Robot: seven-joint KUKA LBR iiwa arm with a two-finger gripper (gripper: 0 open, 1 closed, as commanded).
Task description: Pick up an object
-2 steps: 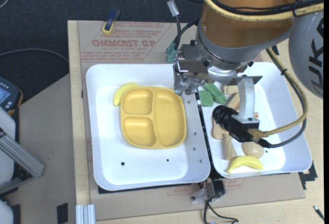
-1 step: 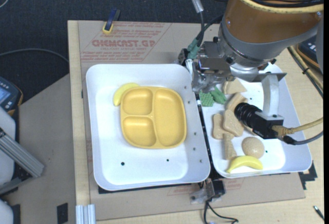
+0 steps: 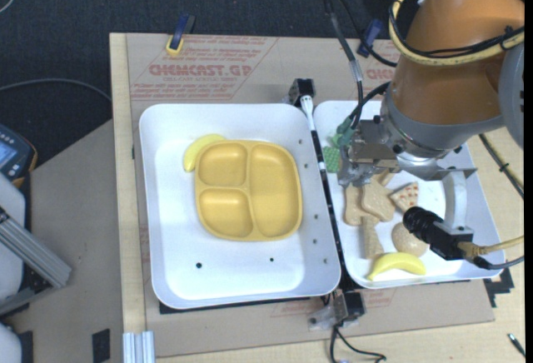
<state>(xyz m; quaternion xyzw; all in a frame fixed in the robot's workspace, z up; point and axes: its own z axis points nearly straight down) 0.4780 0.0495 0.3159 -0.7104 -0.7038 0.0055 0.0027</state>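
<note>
My gripper (image 3: 356, 172) hangs low over the left part of the right bin (image 3: 360, 274), under the big grey and orange wrist. Right beside it on the left lies a green object (image 3: 335, 156), partly hidden by the gripper body. Just below the gripper rests a tan flat piece (image 3: 367, 205). A pale cracker with red marks (image 3: 405, 196) sits to its right, and a round tan piece (image 3: 410, 241) lies lower down. A yellow banana (image 3: 396, 266) rests near the bin's front edge. Nothing is visibly held.
The left bin (image 3: 166, 261) holds a yellow divided plate (image 3: 248, 189) with a second banana (image 3: 198, 150) poking out at its upper left corner. The raised wall (image 3: 323, 186) between the two bins runs just left of the gripper.
</note>
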